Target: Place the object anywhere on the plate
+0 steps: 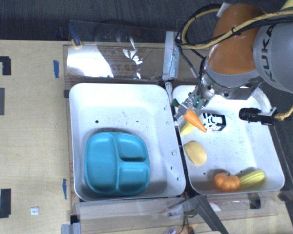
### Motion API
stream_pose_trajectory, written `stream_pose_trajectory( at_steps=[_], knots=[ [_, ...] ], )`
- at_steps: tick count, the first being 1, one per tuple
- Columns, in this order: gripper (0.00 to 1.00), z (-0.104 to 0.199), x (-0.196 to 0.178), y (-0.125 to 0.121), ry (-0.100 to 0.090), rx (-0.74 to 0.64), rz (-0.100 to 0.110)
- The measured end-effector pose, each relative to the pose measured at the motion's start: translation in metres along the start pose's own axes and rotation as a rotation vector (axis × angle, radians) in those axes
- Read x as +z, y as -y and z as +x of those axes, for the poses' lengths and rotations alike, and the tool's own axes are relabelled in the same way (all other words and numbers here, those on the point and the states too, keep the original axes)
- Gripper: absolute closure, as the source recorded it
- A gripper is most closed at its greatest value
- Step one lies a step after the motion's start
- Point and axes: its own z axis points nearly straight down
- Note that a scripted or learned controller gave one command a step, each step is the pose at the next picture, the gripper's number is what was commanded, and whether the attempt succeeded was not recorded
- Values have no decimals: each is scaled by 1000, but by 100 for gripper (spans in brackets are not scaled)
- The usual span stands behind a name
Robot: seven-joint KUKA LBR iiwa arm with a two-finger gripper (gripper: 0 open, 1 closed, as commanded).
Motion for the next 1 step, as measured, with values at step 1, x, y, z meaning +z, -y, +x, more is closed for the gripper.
stream_pose_trajectory(
  at_steps=[1],
  knots=[
    [100,73,16,-1,-2,93,3]
  ],
)
